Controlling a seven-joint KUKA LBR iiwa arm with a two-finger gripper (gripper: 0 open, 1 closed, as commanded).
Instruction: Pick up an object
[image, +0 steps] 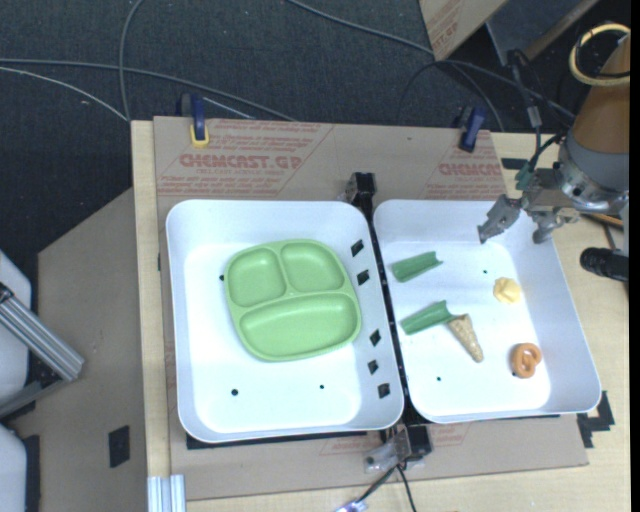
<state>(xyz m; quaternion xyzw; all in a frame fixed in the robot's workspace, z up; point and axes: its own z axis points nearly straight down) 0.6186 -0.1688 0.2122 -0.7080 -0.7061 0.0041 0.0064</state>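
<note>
Standing beside the bench, an onlooker sees the gripper (520, 222) poised above the far edge of the right bin (570, 345), toward its far right corner. Its two fingers are spread apart with nothing between them. The pick has therefore not begun: descent, closure and lift all remain, as far as can be judged.

Right bin contents:
- one green strip (414, 266) near the inner edge, far half;
- a second green strip (424, 318) just nearer, about mid-bin;
- a tan cone (466, 336) touching or just beside that second strip (contact cannot be confirmed);
- a yellow piece (508, 290) toward the outer edge;
- an orange ring (526, 360) near the outer edge, near half.

Any of these could serve as the object; the yellow piece lies closest to the gripper.

Left bin (200, 380) contents: a green divided plate (292, 300), three compartments, seated centrally and slightly askew.
</note>
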